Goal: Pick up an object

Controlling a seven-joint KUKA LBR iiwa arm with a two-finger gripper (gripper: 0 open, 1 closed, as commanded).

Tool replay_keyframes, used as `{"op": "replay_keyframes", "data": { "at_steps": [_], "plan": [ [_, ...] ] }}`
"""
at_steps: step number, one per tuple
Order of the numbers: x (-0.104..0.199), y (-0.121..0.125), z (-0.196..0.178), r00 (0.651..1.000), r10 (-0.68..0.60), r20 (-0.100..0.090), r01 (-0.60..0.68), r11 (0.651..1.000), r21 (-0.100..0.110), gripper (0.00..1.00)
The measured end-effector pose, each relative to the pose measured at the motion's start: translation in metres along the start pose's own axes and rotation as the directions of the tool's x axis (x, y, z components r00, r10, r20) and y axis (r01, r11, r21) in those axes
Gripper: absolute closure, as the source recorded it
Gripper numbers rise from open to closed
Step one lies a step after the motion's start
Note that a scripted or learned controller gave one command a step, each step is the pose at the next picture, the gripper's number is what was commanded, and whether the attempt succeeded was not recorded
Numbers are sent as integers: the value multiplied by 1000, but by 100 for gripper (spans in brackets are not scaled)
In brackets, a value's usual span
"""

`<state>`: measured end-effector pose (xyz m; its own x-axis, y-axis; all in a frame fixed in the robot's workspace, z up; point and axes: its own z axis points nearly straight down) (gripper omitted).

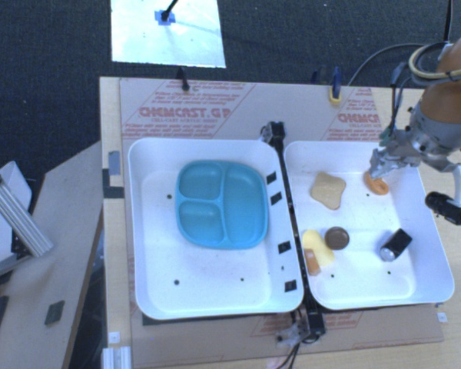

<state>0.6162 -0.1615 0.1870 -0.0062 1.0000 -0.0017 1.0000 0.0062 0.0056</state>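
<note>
On my feed the left white bin (150, 206) holds a blue divided plastic plate (220, 204). The right white bin (426, 237) holds a yellow banana-like piece (316, 244), a tan bread-shaped slice (328, 190), a round brown disc (337, 238) and a small black block (395, 244). At that bin's far right corner I see the tool (383, 167) low over a small orange round object (377, 184), touching or just above it; whether it grips, I cannot tell.

Grey arm (438, 129), orange band (449, 102) above wrist, looped cables, grey metal gripper (384, 164).
</note>
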Motion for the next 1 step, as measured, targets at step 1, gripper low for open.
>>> {"op": "replay_keyframes", "data": {
  "at_steps": [1],
  "plan": [
    [0, 2, -55, 1000, -1, 1, 1, 1000, -2, 100]
  ]
}}
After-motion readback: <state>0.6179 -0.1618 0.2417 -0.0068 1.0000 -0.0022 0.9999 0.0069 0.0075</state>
